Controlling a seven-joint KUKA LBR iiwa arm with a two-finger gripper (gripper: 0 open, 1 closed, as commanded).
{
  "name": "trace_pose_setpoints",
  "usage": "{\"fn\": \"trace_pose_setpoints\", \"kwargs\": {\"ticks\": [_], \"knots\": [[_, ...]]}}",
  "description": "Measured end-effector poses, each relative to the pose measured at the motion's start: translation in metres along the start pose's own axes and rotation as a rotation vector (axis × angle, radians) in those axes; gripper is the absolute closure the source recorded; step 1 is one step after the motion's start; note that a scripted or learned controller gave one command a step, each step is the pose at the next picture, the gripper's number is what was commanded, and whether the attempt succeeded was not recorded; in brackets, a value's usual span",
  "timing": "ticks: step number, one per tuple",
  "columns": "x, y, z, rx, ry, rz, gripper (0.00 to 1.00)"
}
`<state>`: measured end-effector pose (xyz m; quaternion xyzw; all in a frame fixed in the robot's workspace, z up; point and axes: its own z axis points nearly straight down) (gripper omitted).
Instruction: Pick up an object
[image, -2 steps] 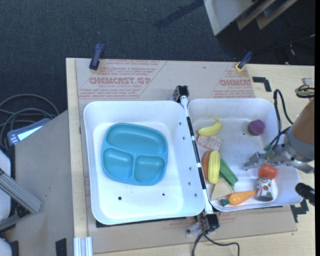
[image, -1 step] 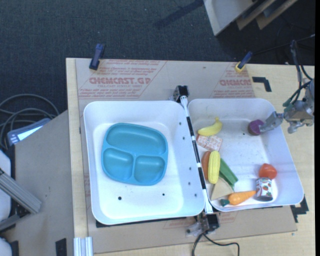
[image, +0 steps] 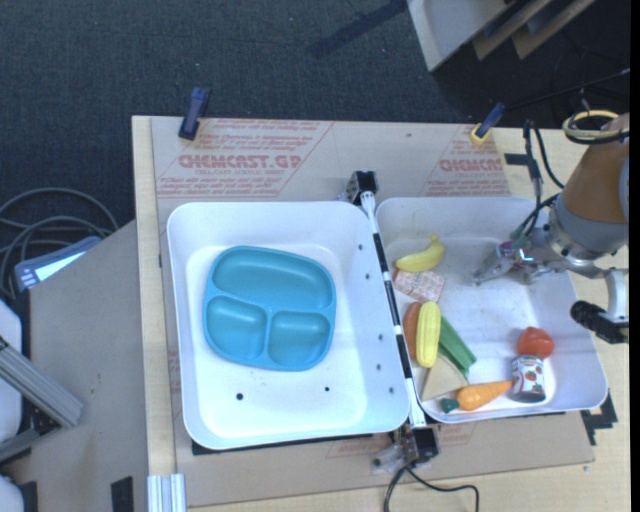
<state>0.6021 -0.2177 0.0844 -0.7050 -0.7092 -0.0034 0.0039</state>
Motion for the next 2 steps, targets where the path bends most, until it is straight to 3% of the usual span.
{"fn": "trace_pose_setpoints", "kwargs": {"ticks": [1,2], "knots": [[0.0,0.047,-0.001,-0.001,-0.001,0.001,0.0],[-0.005,0.046,-0.012,-0.003,-0.012,0.003,1.0]]}}
